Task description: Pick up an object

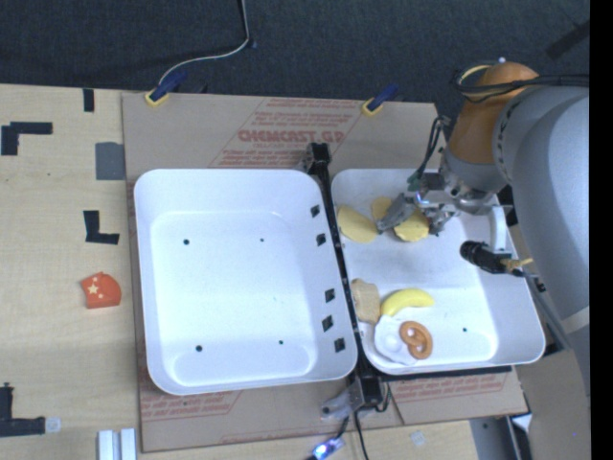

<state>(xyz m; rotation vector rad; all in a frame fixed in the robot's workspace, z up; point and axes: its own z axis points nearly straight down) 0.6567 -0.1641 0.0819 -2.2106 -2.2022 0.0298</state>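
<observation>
Left bin: bare white floor.
Right bin: yellow pieces, banana, pretzel, tan chunk.
Gripper: low over a yellow piece, which it partly hid; grip impossible to judge.

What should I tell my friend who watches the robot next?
Gripper: down in the far part of the right bin, among the pale yellow pieces. Whether it is open or shut, I cannot tell.
Things: banana, pretzel on a white disc, and a tan piece lie in the near part of the right bin. A red piece lies on the bench, left of the left bin.
Done: nothing visibly lifted.
Left: grasp one object and raise it.
</observation>
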